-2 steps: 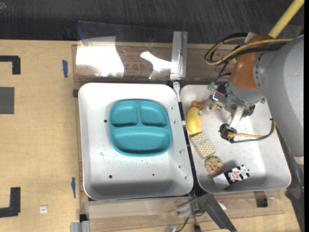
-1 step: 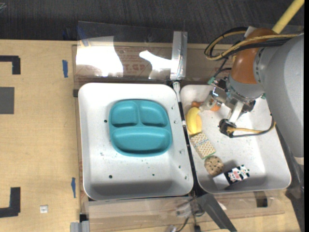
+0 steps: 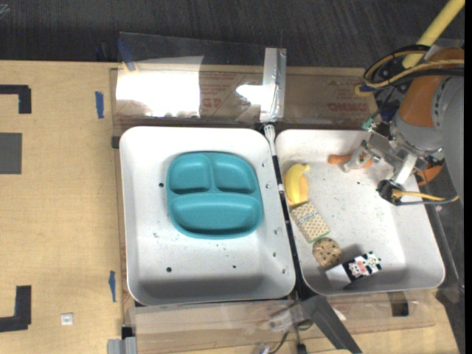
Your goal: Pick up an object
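Note:
In the right bin (image 3: pixel 413 257) lie several small objects. A yellow banana (image 3: pixel 297 183) rests near the bin's left wall. Below it come a patterned cracker (image 3: pixel 310 221), a round brown cookie (image 3: pixel 326 251) and a black-and-white block (image 3: pixel 362 265) near the front wall. A small orange piece (image 3: pixel 338 158) lies at the back of the bin. My gripper (image 3: pixel 375 155) hangs low over the bin's back right part, just right of the orange piece, and I see nothing held in it.
The left bin (image 3: pixel 140 249) holds a teal divided plate (image 3: pixel 214 194). A clear plastic sheet (image 3: pixel 199 87) stands behind the bins. Cables (image 3: pixel 391 65) loop above the orange wrist band (image 3: pixel 419 105). A metal divider (image 3: pixel 279 190) separates the bins.

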You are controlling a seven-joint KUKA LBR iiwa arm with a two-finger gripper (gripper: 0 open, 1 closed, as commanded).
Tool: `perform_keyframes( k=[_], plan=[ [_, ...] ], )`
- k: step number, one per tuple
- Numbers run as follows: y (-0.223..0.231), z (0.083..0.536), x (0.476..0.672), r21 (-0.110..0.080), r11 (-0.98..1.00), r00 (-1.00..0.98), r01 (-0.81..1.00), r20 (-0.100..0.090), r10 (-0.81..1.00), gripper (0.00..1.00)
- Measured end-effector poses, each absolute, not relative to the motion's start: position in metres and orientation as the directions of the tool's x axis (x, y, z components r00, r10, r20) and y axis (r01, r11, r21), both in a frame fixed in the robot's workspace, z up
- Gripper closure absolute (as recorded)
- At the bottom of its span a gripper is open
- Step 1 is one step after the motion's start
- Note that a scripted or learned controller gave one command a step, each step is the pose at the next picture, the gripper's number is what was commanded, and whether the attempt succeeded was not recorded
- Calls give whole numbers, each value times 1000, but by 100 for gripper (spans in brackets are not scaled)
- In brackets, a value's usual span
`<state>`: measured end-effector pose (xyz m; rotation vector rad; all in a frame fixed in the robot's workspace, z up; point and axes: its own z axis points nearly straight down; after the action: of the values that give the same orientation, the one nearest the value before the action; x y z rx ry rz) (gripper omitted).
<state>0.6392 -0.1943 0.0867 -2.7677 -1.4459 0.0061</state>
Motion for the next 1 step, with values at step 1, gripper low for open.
perform_keyframes(
  k=[1],
  plan=[
    [-89,158,669,3,-456,456,890,4,890,0]
  ],
)
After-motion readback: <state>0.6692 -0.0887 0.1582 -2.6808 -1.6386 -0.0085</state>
